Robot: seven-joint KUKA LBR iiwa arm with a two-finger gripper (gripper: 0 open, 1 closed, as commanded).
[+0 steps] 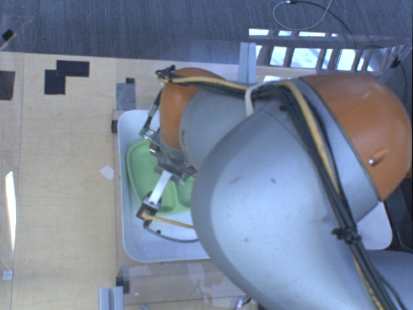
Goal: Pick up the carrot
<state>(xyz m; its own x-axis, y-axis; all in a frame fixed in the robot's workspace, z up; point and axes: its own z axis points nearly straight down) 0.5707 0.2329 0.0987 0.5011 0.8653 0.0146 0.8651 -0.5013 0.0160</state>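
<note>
The fat grey arm with its orange band (290, 205) is closest and covers most of the shallow white plastic bin (131, 241). Under it, the metal gripper (169, 168) reaches down over a smooth, round, light-green thing (138, 166) in that bin. I cannot tell if the gripper is open or closed, or if it has anything. I cannot tell where the carrot is or which way it points. Further off are the pale wooden bench (58, 173), flat black squares (64, 76), then the grey carpet (161, 11).

The arm (277, 192) hangs over a green object (138, 165) in 1 bin (131, 243).
</note>
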